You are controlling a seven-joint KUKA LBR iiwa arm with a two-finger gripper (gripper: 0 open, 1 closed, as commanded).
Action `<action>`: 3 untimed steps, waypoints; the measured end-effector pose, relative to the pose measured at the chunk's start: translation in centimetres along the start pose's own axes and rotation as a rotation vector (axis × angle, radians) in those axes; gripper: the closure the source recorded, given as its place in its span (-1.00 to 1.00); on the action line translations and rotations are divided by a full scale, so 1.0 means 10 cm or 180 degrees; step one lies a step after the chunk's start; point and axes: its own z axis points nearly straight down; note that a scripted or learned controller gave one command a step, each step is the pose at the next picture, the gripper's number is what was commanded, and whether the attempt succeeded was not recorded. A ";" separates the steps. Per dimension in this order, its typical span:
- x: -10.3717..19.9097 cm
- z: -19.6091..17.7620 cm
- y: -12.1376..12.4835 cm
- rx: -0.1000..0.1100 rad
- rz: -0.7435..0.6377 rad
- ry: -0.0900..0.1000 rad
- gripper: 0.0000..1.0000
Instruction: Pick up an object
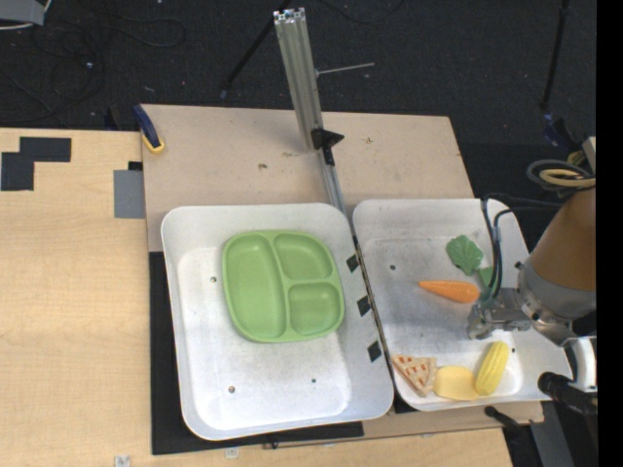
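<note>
1. The carrot (450,290) lies mid-right in the right bin (409,236), a green leaf (465,253) just above it.
2. Corn (493,366), a yellow piece (453,383) and a pizza slice (415,370) crowd the near rim; the bin's left half lies bare.
3. My gripper (485,321) hangs between carrot and corn; how its jaws stand I cannot tell.
4. I reach in from the right, orange band (572,246) above my wrist.
5. The left bin (195,358) holds a green divided plate (283,285).

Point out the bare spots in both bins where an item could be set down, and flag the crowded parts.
Left bin: bare floor in front of the green divided plate. Right bin: bare patch left of the carrot and lettuce leaf. Crowded: its front right corner, with pizza slice, lemon, corn and gripper.
</note>
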 end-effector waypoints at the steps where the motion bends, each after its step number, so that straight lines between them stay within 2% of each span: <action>1: 0.00 -0.55 -0.06 -0.0024 -0.0011 -0.0009 1.00; 2: 0.07 -1.10 0.02 -0.0029 -0.0024 -0.0010 1.00; 3: 0.06 -1.51 0.03 -0.0024 -0.0024 -0.0009 1.00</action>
